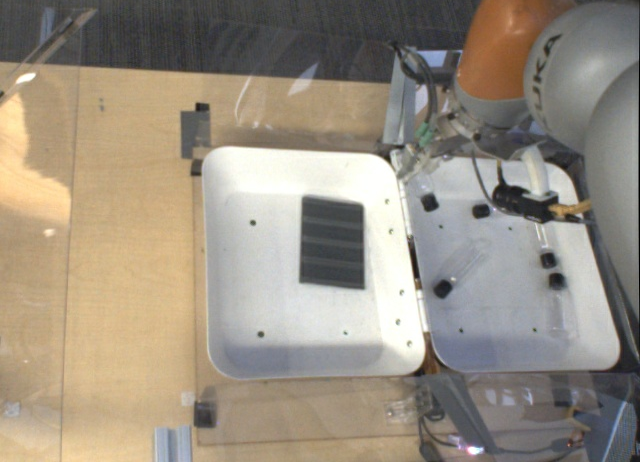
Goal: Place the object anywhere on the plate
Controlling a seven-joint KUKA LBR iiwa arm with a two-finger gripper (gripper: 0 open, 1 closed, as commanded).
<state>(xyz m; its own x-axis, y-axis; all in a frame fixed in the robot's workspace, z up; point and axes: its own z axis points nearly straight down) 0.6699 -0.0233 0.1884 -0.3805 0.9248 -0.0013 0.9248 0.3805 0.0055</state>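
Wooden worktop (110, 280) carries two shallow white bins side by side. The left bin (240, 340) holds the plate (333, 242), a dark ribbed slab lying flat near the bin's middle. The right bin (520, 350) holds several small black pieces (442, 288), scattered and apart from one another. Which of these is the task's object cannot be told, and none of them lies on the plate.

Farther back, the claw (428, 148) hangs over the far left corner of the right bin, below the arm (590, 60). Whether the claw is released or clenched cannot be told, and no piece can be made out in it.

Procedure, as judged: confirm a secure grasp before travel. Lift clear of the rims between the bins. Centre over the ribbed slab, lower until contact, then release.
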